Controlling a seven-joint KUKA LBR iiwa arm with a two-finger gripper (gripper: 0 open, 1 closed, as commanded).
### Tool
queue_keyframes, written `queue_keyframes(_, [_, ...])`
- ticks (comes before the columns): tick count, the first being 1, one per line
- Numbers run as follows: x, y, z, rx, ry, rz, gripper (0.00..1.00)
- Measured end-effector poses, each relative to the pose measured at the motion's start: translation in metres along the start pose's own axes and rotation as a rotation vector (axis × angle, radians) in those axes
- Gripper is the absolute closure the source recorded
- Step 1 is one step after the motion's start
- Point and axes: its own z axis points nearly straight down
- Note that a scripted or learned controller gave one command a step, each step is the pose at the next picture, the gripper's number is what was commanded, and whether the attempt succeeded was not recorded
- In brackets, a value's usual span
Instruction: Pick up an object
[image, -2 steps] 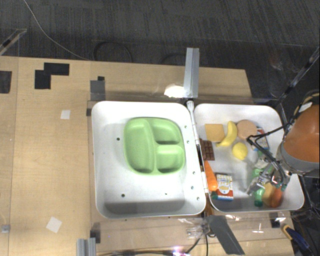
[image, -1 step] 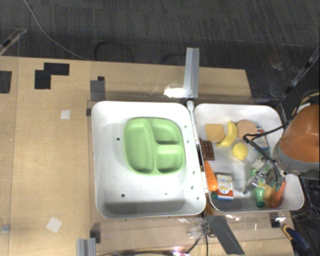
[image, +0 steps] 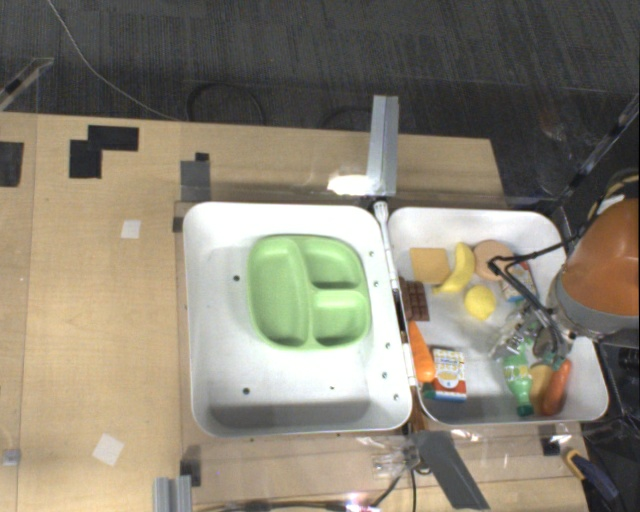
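Gripper (image: 520, 340) low in right bin (image: 590, 405), finger state can't tell. Green bottle (image: 518, 388) just below it, lemon (image: 480, 302) up-left, carton (image: 447, 373) left.

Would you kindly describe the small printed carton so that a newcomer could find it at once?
Start at the right-hand shallow white bin, the one crowded with toy food. Along its near-left side, the small printed carton lies beside an orange carrot. It is the only boxy item there with a pale face, red picture and blue bottom edge.

Matt green plastic tray (image: 305, 291), wooden bench (image: 90, 330)
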Motion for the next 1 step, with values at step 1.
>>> queue_keyframes(1, [-0.0056, 0.0105, -0.1075, 0.009, 0.031, 0.024, 1.0])
